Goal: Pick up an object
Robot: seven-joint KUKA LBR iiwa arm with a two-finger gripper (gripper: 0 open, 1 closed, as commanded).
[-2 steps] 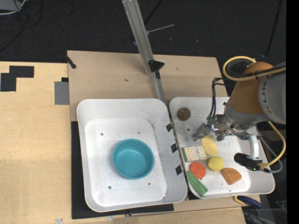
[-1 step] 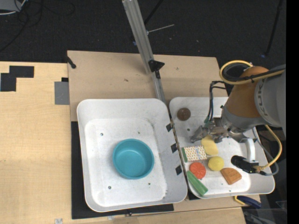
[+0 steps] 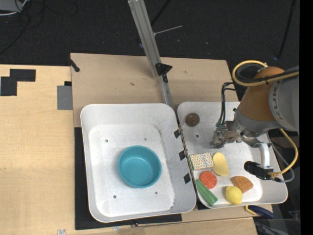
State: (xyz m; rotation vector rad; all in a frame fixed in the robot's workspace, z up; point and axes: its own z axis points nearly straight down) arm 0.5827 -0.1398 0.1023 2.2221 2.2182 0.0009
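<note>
The things to pick lie in the right bin (image 3: 208, 109), most of them in its near half. A pale yellow piece (image 3: 220, 164) lies about in the middle, and a checked cracker (image 3: 201, 160) is just beside it on the left, close to the wall between the two bins. Below them is a red tomato (image 3: 208, 179), and a green cucumber (image 3: 207, 192) lies slanted against the near left corner, touching the tomato or almost. More to the right, a lemon (image 3: 234, 194) sits near the front rim, with a brown bread piece (image 3: 241, 183) just above it. A brown disc (image 3: 192, 119) lies alone in the far left corner, well apart from the others.

The pincer (image 3: 222, 136) hangs over the bare floor of this bin, between the disc and the yellow piece and nearer to the yellow piece. I cannot tell if it is wide or narrow, or if it touches the floor. The arm (image 3: 264, 102) comes in from the right.

In the left bin (image 3: 122, 119) a blue bowl (image 3: 140, 166) stands upright near the middle. Both bins rest on the desk (image 3: 112, 77), and a metal rail (image 3: 146, 33) runs slanted behind them.
</note>
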